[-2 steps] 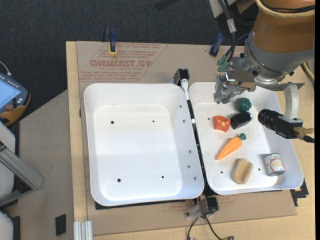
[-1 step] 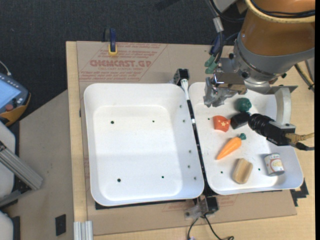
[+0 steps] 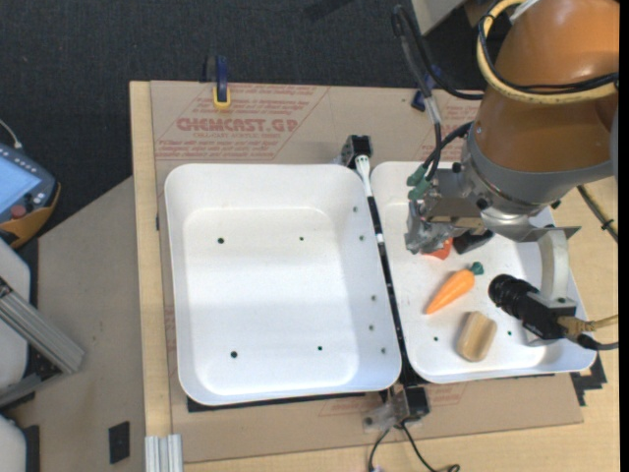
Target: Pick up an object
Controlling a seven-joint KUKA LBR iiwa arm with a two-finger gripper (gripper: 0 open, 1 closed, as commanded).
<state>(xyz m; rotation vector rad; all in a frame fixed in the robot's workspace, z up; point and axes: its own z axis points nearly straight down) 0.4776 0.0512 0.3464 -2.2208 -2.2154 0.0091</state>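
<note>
The fingers hung low in the right bin; I could not tell their state. Just beside them lay a carrot. It looked light, hard and smooth, best pinched across its thick middle.

- Illumination: bright, even, from overhead.
- Left bin: soft grey shadow across its lower floor; mild glare on rim.
- Arm: slightly soft focus, glossy highlight on orange band.
- Surroundings: dark floor underexposed.
</note>
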